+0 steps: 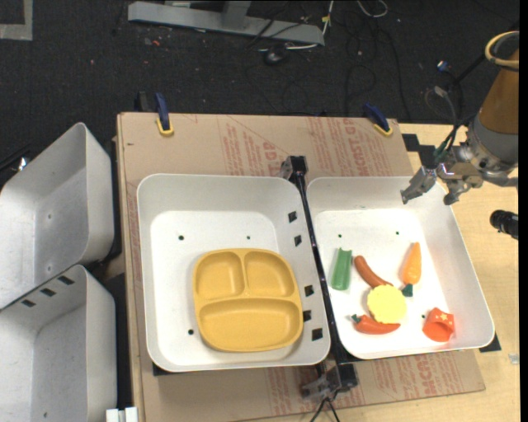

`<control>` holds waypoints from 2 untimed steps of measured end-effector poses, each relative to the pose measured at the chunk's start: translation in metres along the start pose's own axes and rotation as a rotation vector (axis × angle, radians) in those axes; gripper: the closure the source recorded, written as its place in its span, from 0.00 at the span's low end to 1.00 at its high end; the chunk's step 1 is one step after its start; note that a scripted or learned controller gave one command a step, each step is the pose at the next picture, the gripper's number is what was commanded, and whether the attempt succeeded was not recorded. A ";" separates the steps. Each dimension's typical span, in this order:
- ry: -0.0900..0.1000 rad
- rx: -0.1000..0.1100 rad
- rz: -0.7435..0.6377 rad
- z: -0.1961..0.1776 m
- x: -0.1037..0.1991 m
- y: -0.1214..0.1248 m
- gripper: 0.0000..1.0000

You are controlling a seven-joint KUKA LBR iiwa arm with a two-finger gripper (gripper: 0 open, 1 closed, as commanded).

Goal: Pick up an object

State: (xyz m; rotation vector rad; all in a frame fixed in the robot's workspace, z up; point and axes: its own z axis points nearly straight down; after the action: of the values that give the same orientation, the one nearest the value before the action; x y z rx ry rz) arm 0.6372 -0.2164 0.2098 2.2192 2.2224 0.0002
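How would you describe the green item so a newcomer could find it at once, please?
Look in the right-hand white bin, at its left side beside the divider. The green vegetable stands there lengthwise, just left of a brown sausage. It is the only green piece among orange, red and yellow ones.

A dark speckled floor (74,74) fills the upper frame, strewn with thin black cables (371,74) and a flat grey metal bar (227,23). A brown printed cardboard sheet (247,144) covers the light wooden bench (495,272).
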 end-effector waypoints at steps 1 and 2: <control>0.001 0.005 -0.002 0.062 0.001 0.005 0.00; 0.001 0.004 -0.002 0.116 0.002 0.005 0.00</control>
State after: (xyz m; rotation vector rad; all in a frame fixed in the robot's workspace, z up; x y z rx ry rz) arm 0.6421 -0.2141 0.0941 2.2194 2.2274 -0.0035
